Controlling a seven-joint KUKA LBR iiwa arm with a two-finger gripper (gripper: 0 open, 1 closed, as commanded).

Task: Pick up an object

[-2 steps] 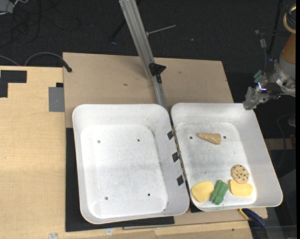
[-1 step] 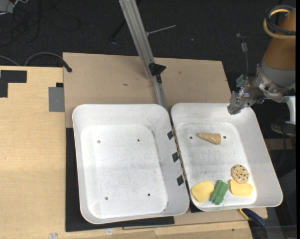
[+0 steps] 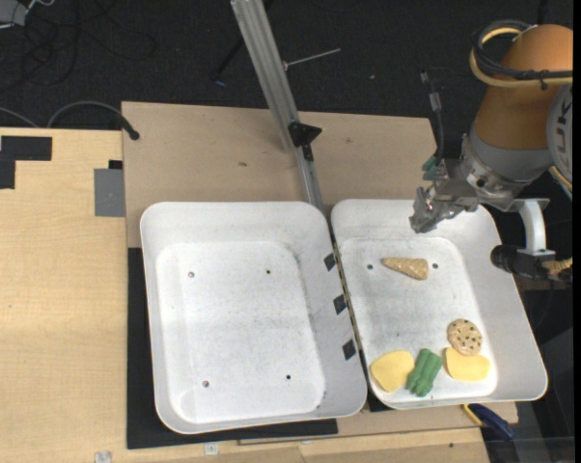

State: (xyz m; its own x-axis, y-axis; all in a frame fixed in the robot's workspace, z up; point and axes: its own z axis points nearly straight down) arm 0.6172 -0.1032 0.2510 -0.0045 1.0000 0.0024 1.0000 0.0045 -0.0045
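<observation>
Yellow, green and yellow pieces line the near edge of the right bin [image 3: 522, 374]: a yellow slice [image 3: 393, 370], a green pod-like piece [image 3: 426, 371] touching it, and another yellow piece [image 3: 467, 366]. A speckled cookie [image 3: 463, 336] sits just behind that one. Farther in lies a tan wedge [image 3: 407, 267]. Beyond it, over the bin's far rim, the gripper [image 3: 424, 219] hangs; whether its jaws are apart is unclear.

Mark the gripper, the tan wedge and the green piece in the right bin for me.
gripper [image 3: 426, 218], camera view, at its tip.
tan wedge [image 3: 407, 267], camera view, its middle.
green piece [image 3: 425, 370], camera view, mid-body.
</observation>
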